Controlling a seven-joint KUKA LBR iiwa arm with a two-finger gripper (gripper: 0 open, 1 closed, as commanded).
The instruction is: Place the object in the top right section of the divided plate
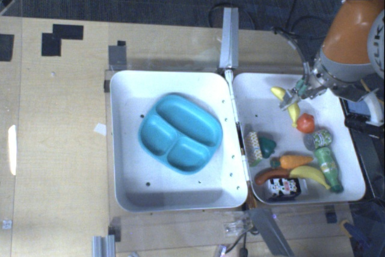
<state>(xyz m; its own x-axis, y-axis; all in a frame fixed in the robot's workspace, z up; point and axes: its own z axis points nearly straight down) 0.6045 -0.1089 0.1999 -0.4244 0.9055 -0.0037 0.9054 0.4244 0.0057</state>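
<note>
While the blue divided plastic plate [181, 133] sits in your left white bin [126, 147], your two-finger gripper [296, 95] hangs over the small yellow banana [286, 101] in the right bin [352, 147], jaw state unclear.

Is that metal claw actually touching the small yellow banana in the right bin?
Cannot tell. In the camera view the claw overlaps the small yellow banana seen from above; it could be contact or hovering.

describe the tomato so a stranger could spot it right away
Look in the right white bin, near its upper middle. Just below the small yellow banana under the gripper sits a round red tomato, the one red ball among long or green items.
</note>
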